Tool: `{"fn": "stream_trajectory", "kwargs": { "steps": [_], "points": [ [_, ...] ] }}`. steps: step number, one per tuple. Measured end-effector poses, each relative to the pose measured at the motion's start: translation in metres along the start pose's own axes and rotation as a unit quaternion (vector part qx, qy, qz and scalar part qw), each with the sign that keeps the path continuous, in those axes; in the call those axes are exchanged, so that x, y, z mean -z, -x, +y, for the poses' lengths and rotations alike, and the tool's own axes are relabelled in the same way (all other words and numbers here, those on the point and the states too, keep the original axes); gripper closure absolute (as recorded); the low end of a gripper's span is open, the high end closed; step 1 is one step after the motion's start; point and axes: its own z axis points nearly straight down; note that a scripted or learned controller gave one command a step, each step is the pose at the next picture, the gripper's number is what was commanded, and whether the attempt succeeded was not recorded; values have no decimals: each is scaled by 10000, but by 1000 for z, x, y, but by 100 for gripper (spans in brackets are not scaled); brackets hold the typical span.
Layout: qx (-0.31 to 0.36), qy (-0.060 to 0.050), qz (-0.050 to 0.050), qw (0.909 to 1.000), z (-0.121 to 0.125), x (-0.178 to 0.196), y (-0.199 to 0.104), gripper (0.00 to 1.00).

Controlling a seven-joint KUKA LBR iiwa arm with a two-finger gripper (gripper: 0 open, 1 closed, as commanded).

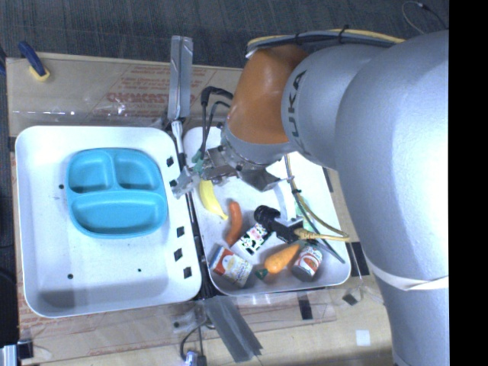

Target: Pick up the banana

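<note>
While the gripper (200,175) hangs low at the right bin's (341,269) left wall, how far its jaws stand apart I cannot tell, and the banana (210,199) lies just below them, with an orange sausage (234,221) beside it.

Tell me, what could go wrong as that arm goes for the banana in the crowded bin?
The banana lies close to the right bin's left wall, so the hand may bump or scrape that wall instead of getting round the fruit. An orange sausage-like piece lies right beside the banana, so it could get nudged or grabbed too. The big arm also blocks much of the bin from the camera.
</note>
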Motion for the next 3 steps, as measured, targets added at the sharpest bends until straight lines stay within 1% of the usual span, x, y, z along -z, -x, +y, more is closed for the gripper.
{"fn": "stream_trajectory", "kwargs": {
  "steps": [1, 2, 3],
  "points": [
    [3, 13, 0, 10000, -6, 0, 31, 0],
    [104, -6, 9, 9999, -19, -1, 27, 0],
    [114, 11, 3, 9999, -2, 0, 33, 0]
  ]
}}
